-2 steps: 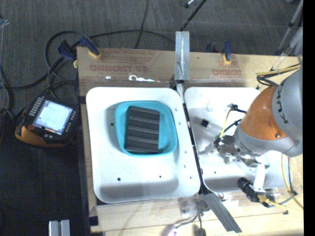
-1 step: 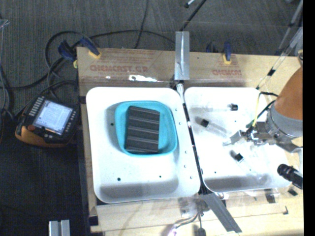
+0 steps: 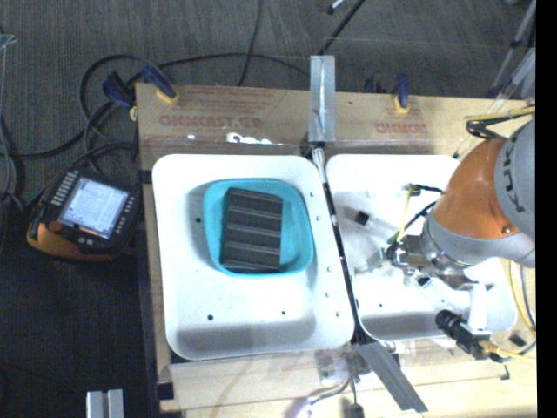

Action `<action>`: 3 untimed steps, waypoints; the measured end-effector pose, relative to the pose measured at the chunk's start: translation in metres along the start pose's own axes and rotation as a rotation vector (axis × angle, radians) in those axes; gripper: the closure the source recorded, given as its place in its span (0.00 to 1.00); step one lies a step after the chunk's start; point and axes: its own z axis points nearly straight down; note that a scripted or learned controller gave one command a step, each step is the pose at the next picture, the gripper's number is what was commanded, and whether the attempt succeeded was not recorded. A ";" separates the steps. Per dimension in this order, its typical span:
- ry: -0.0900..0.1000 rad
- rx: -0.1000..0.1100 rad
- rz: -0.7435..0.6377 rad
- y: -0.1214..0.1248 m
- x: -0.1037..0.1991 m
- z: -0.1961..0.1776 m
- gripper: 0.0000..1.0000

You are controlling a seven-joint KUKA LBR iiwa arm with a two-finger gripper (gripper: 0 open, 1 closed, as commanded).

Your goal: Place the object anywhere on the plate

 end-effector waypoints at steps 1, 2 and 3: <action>-0.002 -0.003 -0.248 0.005 -0.051 -0.063 0.00; -0.004 -0.010 -0.230 0.010 -0.016 0.034 0.00; -0.002 -0.004 -0.461 0.009 -0.063 -0.047 0.00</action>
